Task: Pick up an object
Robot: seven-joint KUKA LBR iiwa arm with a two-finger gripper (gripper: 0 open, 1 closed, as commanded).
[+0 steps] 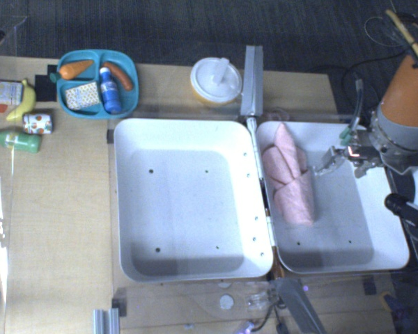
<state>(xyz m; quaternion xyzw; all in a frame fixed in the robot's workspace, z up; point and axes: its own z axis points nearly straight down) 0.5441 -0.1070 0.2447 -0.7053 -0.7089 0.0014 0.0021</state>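
Pink cloth (pixel 288 176), folded and rumpled, lying in the right bin (pixel 376 252) against its left wall. Further left, on the bench (pixel 56 242): a small carton (pixel 3 92), a banana (pixel 24 100), a can (pixel 37 123) and a green bottle (pixel 15 140) near the edge; then a blue divided tray (pixel 97 83) holding a carrot (pixel 76 69), a blue bottle (pixel 110 90) and a sausage (pixel 121 78). Next, the left bin (pixel 188 200), with a lidded yellow tub (pixel 216 81) behind it. Rightmost, the gripper (pixel 329 163), hovering over the right bin just beside the cloth, apart from it; cannot tell whether spread or pressed together.
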